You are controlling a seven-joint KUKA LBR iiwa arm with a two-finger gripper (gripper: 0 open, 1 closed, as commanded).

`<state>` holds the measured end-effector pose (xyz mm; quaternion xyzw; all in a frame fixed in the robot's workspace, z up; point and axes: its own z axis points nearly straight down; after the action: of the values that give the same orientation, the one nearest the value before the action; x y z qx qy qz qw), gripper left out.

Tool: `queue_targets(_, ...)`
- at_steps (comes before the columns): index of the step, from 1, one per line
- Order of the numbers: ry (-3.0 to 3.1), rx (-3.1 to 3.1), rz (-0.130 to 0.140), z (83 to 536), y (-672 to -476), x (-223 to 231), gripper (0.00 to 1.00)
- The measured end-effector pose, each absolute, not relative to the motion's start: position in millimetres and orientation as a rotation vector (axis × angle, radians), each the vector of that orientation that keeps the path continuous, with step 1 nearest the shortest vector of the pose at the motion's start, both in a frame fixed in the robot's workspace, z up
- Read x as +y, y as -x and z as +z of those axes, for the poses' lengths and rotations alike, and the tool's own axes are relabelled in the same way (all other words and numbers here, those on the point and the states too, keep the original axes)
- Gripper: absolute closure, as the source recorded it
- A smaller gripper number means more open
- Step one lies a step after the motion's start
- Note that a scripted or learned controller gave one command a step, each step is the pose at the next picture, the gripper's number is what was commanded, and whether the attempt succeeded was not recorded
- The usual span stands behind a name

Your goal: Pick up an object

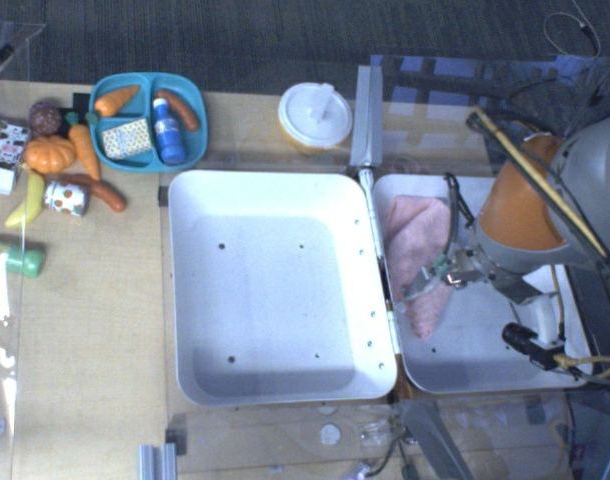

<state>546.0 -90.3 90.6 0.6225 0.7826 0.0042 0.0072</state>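
in the right white bin [485, 358], seen from the cam above, lies a soft pink cloth [417, 248], bunched up long-ways by the bin's left wall. it is the one thing in there to pick up. the grey arm w/ the orange band [520, 208] comes in from the right and hangs low over this bin. its two-finger gripper [431, 277] is right at the cloth, on the lower half of it. the thin metal fingers [422, 285] look a bit spread, w/ tips on or just above the cloth. can't see any cloth pinched between them, so i would not say it holds it.

my guess at the step: it is going down for the grab, not lifting yet. next it should push the tips into the soft folds, squeeze, then go straight up. the cloth is floppy so it may slip out.

the big left white bin [275, 288] sits beside it, walls touching. far left on the wood bench [85, 318] are toy foods and a blue plastic tray [190, 98], plus a round white lid [315, 115] up top, all well apart from the arm.
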Motion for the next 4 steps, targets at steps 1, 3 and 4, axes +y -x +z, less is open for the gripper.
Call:
queue_targets(1,-2.167,2.263,0.010,89,-625.1,-95,0.00)
queue_targets(3,-1.956,2.449,0.008,89,-635.9,-95,0.00)
queue_targets(4,-1.945,2.455,0.011,90,-595.6,-92,0.00)
